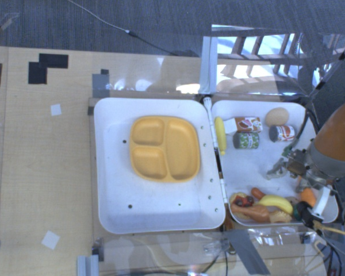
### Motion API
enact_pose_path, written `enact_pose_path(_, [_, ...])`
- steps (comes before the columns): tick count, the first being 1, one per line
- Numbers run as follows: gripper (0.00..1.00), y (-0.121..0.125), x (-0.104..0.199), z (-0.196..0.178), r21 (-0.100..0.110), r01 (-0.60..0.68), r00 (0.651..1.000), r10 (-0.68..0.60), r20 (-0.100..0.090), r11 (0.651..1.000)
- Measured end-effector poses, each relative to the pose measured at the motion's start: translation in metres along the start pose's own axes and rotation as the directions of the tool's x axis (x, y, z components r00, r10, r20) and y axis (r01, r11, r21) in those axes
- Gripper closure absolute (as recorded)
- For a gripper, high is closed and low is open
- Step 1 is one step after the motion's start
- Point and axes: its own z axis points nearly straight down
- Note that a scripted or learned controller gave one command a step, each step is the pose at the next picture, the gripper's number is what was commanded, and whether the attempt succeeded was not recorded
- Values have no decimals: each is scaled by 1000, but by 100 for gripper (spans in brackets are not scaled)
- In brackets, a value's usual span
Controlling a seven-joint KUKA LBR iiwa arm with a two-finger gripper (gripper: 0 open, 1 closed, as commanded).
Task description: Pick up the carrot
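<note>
The arm (336, 140) reaches in over the right bin's (259, 165) right edge, its tool (306, 184) angled down, fingers closed on the carrot (308, 196) near the bin's front right corner

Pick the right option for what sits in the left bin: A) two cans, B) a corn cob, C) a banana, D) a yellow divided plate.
D: the yellow divided plate lies near the middle of the left bin, while the cans, banana and corn cob are all in the right bin.
</note>
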Motion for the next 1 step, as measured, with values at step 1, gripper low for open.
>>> enact_pose_path(1, [0, 2, -1, -1, -2, -162, 987, 162, -4, 987])
